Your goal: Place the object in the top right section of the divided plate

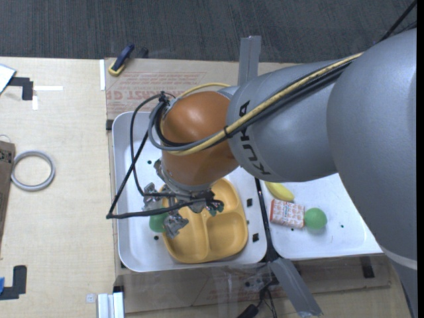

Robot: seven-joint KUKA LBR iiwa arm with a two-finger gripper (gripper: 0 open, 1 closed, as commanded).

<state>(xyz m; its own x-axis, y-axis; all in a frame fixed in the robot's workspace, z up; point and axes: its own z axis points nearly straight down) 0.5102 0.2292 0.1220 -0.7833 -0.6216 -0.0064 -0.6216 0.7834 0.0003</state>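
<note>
Camera view: gripper [173, 212] over yellow divided plate [228, 234]; obj's long axis hidden.

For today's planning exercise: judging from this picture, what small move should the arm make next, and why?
Probably a short shift of the gripper toward the yellow divided plate's top right section. It hangs over the plate's left edge, a green object peeks out beside it, and whether that is gripped cannot be told.

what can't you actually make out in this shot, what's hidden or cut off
- Gripper, camera view: wrist and cables crowd it, so whether it grips anything is unclear.
- Yellow divided plate: its upper sections sit under the orange wrist band.
- Green object at the plate's left edge: mostly covered by the gripper, identity unclear.
- Yellow item in the right bin: partly under the arm.
</note>
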